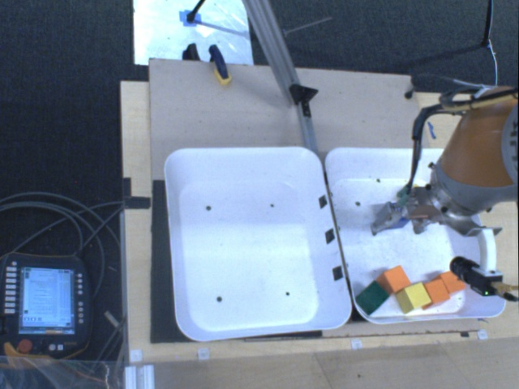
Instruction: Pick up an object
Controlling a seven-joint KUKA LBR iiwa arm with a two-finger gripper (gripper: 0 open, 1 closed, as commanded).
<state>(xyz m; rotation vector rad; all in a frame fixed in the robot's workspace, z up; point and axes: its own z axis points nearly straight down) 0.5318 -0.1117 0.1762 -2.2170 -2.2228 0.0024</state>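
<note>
- Blocks are the likely pick: they lie bunched in the near corner of the right bin [357,168], an orange block [396,278], a green block [372,297], a yellow block [413,297] and another orange block [438,289], touching or almost touching one another.
- Packed that tightly against the right bin's near wall, they probably leave little room for fingers to slip down beside any single one.
- Over the middle of the right bin, farther from its near wall than the blocks, sits the gripper [388,220]; nothing is visible between its fingertips, and whether the claw is spread or closed cannot be told from this slanted view.
- Judging by that, no object has been picked up yet.
- Beside the right bin, the left bin [174,177] shows only its white floor with a few dark dots.
</note>
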